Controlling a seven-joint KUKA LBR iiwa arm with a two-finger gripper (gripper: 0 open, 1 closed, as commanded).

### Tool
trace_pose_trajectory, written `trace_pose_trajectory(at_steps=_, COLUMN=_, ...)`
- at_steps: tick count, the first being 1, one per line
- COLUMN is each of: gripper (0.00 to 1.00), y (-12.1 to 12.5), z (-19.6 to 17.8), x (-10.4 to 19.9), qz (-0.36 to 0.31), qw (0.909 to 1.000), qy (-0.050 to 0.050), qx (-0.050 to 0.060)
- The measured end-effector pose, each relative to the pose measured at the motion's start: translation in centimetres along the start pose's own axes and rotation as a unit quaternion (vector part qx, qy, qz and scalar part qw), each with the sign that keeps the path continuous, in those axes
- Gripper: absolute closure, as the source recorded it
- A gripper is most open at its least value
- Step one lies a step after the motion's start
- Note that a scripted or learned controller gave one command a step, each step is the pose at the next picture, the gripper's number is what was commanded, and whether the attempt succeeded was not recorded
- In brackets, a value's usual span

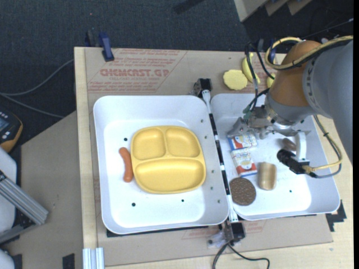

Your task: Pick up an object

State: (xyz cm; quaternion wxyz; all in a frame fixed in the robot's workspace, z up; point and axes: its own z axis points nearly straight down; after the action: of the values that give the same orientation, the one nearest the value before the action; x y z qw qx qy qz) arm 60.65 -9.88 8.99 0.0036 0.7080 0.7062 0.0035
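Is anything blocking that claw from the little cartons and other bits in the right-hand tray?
Nothing visible does. The gripper hangs right over the small cartons in the right tray. The brown disc and tan cylinder lie nearer the camera, uncovered.

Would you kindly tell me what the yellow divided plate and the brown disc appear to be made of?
The plate looks like moulded plastic: even yellow, smooth, soft sheen. The disc looks matte and speckled, perhaps a toy cookie of plastic or foam; the view leaves that open.
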Motion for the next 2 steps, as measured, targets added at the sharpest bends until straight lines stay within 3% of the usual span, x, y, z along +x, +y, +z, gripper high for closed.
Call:
trace_pose_trajectory(at_steps=1, gripper=0.0, y=5.4, z=0.3, x=-10.8, qz=0.001, qw=1.0, qy=-0.003, qx=0.0)
trace_pose_trajectory(at_steps=2, gripper=0.0, y=-4.6, z=0.5, x=-4.0, qz=-0.002, qw=1.0, qy=0.002, qx=0.009)
